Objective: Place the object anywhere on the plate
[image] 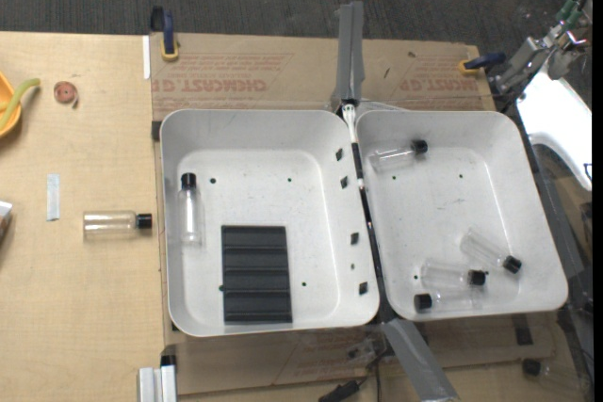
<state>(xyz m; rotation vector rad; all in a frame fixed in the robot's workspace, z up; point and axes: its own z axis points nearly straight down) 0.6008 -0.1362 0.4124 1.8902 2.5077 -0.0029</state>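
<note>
A black ribbed rectangular plate [255, 274] lies flat in the left bin [311, 132], near its front wall. A clear vial with a black cap [190, 207] lies along the left bin's left side, a little left of the plate and apart from it. In the right bin [509, 155] lie several more clear black-capped vials: one near the back left [396, 153], one at the front right [490, 251], and two close together by the front wall [450, 277].
Another clear vial [115, 222] lies on the wooden bench left of the bins. An orange object [8, 104] and a small pink disc [64, 92] sit at the far left. A grey bar [350, 52] runs back from between the bins. Clamps [162, 31] hold the cardboard.
</note>
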